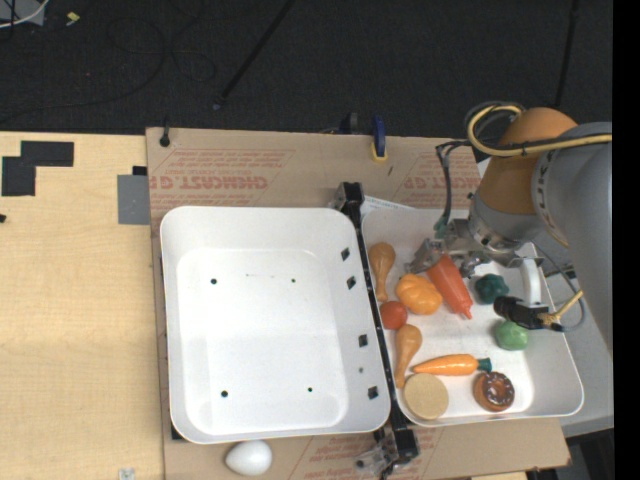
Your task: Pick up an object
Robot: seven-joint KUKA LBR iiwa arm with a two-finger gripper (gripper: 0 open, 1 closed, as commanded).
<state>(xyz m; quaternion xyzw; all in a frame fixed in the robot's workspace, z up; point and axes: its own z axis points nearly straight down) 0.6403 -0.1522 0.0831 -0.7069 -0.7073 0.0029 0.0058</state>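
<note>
Over rt bin (560, 408), gripper (447, 255) by red carrot (451, 286), grip state can't tell, wrist hides bin's far corner.

Left bin (190, 268) floor open; right bin (565, 393) crowded: toy carrots (452, 286), squashes (382, 264), doughnut (494, 391) close together.

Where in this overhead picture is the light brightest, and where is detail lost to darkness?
Camera view: the left white bin is brightest, its floor nearly washed out with a soft shadow along its lower half; the dark background above the bench swallows detail; the toy food stays reasonably sharp.
</note>
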